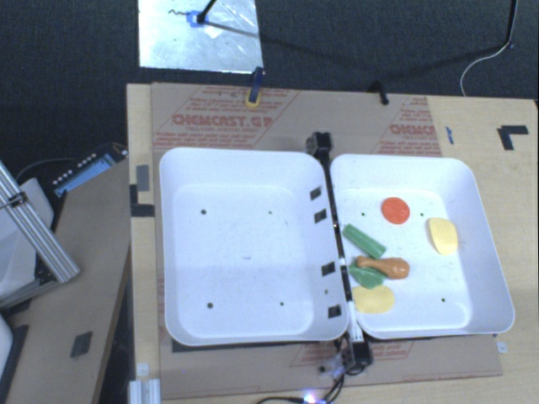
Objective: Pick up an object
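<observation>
Biggest thing is the flat cardboard sheet (219,112) with red print, lying under both bins. The left bin (244,251) is smooth white plastic, shallow, with rounded corners and a few small dark dots on its floor. The right bin (482,251) is the same shape and touches it along a seam with black clips (320,217). Far left on the dark floor there's a shiny, crinkly silver square (198,23).

All the pickable stuff sits in the right bin. There's a pale yellow oval (443,236) on the right and a round red disc (395,210) towards the far side. Bunched by the seam are a green strip (363,241), a glossy brown drumstick-shaped piece (386,267) and, nearest, a flat yellow blob (373,299). Pincer width: can't tell.
</observation>
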You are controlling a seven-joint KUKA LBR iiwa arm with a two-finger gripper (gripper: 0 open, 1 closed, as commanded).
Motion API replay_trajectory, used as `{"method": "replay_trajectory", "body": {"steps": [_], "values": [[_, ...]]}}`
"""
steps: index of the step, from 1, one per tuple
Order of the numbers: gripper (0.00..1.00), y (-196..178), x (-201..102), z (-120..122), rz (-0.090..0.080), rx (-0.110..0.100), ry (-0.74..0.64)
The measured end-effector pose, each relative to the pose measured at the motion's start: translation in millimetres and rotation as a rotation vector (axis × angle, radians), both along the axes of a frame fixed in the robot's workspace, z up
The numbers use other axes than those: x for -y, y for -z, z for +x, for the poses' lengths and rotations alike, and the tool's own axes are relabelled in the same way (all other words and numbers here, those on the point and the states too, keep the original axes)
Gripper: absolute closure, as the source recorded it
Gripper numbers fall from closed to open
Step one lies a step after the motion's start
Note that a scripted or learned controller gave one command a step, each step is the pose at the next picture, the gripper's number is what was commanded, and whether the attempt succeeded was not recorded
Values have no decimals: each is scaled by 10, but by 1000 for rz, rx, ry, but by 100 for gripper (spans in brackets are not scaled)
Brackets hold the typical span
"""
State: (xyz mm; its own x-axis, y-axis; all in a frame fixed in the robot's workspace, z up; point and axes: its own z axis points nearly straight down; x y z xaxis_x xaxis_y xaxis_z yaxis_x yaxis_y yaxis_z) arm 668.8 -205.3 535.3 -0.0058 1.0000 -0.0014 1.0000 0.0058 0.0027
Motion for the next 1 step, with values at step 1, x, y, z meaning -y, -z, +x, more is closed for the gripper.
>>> {"method": "replay_trajectory", "body": {"steps": [1], "values": [[100, 0, 0, 0, 0, 0, 0]]}}
